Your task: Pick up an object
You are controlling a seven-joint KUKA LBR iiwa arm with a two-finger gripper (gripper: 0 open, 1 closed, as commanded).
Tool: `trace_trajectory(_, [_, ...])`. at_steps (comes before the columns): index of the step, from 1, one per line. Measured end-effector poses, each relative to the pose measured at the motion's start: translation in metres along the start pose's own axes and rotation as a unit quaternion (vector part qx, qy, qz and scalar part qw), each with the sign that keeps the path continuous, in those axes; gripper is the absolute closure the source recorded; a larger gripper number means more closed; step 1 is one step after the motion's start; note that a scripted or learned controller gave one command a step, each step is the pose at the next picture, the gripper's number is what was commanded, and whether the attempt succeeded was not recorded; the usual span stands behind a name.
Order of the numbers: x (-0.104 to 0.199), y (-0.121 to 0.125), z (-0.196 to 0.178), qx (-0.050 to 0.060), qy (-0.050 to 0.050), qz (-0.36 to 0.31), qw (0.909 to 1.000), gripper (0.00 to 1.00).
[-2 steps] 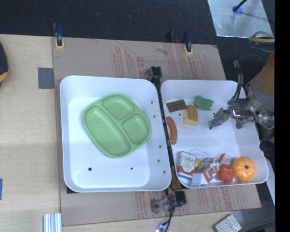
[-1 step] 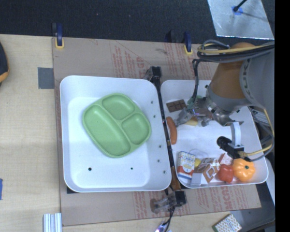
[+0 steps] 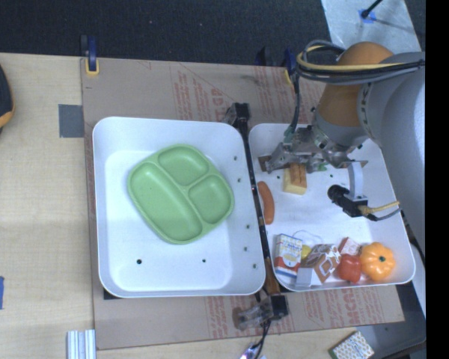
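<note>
My gripper [image 3: 297,159] hangs over the far part of the right bin [image 3: 322,223], under the grey arm with its orange band. A pale yellow block [image 3: 295,180] lies right at the gripper's near side, partly covered by it; whether it is held is unclear. An orange-brown sausage [image 3: 266,202] lies along the bin's left wall. At the near end sit a small white carton [image 3: 287,249], a printed packet [image 3: 325,257], a red pepper [image 3: 349,268] and an orange pepper [image 3: 378,260].
The left bin [image 3: 120,268] holds a green divided plate [image 3: 181,193]. A black fitting with a yellow cable [image 3: 352,202] sits to the right of the yellow block. Black clamps [image 3: 239,114] join the bins at the far and near ends.
</note>
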State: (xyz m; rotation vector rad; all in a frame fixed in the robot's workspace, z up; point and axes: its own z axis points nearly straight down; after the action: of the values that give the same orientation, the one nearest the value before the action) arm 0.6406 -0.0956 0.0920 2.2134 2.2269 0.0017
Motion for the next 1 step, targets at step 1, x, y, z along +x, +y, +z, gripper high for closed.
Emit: trace_trajectory(1, [0.0029, 0.0165, -0.0007, 0.001, 0.0, 0.001, 1.0, 0.0])
